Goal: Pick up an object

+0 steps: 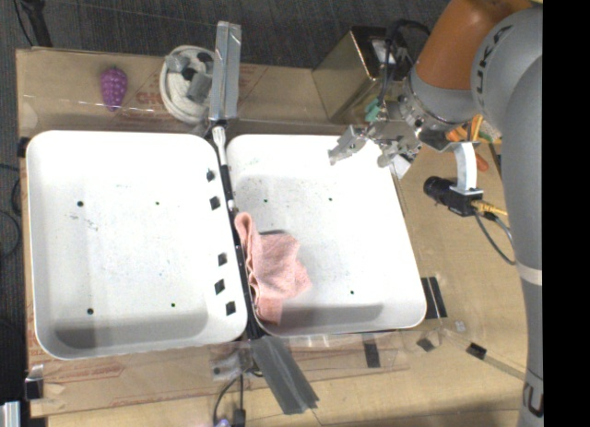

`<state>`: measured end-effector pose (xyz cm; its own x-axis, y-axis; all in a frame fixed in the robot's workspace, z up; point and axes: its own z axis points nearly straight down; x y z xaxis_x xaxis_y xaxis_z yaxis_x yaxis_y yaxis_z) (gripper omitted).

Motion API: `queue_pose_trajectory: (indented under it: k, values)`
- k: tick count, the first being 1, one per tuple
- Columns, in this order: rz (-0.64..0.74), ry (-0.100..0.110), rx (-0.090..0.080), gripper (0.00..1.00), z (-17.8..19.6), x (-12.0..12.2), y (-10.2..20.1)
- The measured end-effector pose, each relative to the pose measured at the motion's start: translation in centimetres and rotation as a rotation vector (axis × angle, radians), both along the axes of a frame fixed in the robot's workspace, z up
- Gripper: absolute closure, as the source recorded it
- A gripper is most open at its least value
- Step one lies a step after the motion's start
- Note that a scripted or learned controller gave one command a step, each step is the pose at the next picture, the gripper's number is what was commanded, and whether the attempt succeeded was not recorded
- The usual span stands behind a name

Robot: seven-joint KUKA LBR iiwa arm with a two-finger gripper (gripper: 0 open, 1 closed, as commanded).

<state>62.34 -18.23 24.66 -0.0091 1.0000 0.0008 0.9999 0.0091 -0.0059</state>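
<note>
Hovering over the right bin's (406, 259) far edge, tool (369, 146) spread and pinching nothing, likely poised above for a descent. Lying crumpled against the near-left wall of that bin, well apart from the tool: pink cloth (274, 266), the only candidate.

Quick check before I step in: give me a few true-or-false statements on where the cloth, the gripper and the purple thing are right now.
1. The pink cloth lies in the right bin. True.
2. The cloth sits against the divider side of its bin. True.
3. The gripper holds the cloth. False: it is over the bin's far edge, apart from the cloth.
4. The purple object lies in the left bin. False: it rests on the bench beyond it.
</note>
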Motion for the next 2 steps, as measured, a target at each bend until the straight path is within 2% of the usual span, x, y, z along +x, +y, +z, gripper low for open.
queue_pose_trajectory:
  k: [1, 2]
  values:
    - [-0.144, 0.001, 0.0, 0.0, -7.6, -7.6, 1.4]
    - [-0.201, -0.003, -0.002, 0.0, -4.0, -9.1, 3.3]
